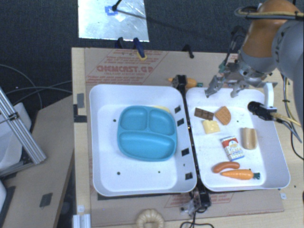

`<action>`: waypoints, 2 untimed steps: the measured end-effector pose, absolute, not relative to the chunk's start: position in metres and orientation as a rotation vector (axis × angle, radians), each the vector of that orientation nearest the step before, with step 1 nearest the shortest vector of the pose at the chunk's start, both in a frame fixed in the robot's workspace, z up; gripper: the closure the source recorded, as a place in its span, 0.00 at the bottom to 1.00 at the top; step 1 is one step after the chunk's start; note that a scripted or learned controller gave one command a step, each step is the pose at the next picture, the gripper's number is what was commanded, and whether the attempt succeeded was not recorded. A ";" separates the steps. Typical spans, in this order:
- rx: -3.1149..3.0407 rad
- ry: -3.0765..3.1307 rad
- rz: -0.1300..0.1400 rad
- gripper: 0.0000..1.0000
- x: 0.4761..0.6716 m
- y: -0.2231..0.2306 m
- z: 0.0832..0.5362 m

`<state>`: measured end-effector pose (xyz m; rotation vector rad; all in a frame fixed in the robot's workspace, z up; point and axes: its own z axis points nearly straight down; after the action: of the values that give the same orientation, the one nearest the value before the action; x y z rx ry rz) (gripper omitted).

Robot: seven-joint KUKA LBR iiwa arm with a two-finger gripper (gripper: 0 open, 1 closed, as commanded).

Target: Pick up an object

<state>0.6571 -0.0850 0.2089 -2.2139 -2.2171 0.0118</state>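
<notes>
The claw (222,86) hangs spread wide, gripping nothing, above the right bin's (280,151) far rim. Below lie a chocolate bar (204,113), cheese wedge (211,126), carrot (237,175) and sausage (226,166).

My gripper (222,85) hangs over the top edge of the right bin (278,148), fingers spread, nothing between them. Below it the bin's upper strip is bare. Lower down, chocolate (204,113), cookie (223,115), cheese (211,126), carton (232,147), bun (249,138), sausage (226,166) and carrot (237,175) crowd together with narrow gaps.
</notes>
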 end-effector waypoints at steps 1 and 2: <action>-2.219 -2.226 -0.001 0.00 0.660 -0.085 0.217; -2.220 -2.222 0.002 0.00 0.655 -0.091 0.172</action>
<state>0.6551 -0.0910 0.1717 -2.2200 -2.2218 0.0024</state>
